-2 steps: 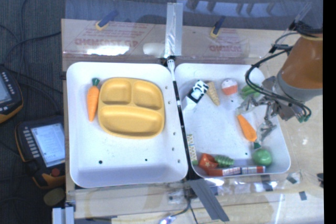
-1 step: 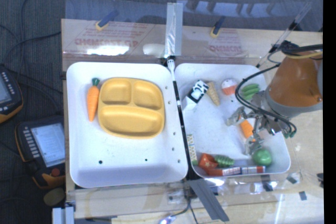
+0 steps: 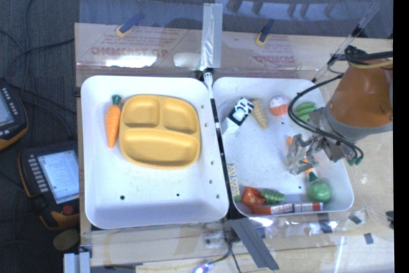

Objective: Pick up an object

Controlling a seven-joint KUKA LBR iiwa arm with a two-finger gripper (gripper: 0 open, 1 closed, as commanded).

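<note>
While the arm [image 3: 361,96] leans in from the right, its gripper [image 3: 299,160] sits low inside the right bin [image 3: 281,87], over the bin's right half. The metal fingers are a blurred tangle against the white floor, so I cannot tell whether the jaws stand wide or narrow, and nothing can be made out between them. A small orange piece [image 3: 309,171] shows right at the gripper's lower edge; whether it touches is unclear.

Plenty of candidates lie around it. Just below sits a green ball-like toy [image 3: 319,190]. Along the near wall lie a red marker pen [image 3: 294,208], a green pickle-like toy [image 3: 271,195] and a red toy [image 3: 251,195], close together. Toward the far end are a black-and-white item [image 3: 241,111], a cone-shaped toy [image 3: 260,114] just beside it, a small orange-and-white piece [image 3: 278,105], and a green toy [image 3: 305,109] partly ringed by the arm's black cable [image 3: 293,113].

Over in the left bin [image 3: 102,201], a yellow divided plate [image 3: 160,130] lies flat, and a toy carrot [image 3: 113,123] lies just beside its left edge, leaf end pointing away.
</note>
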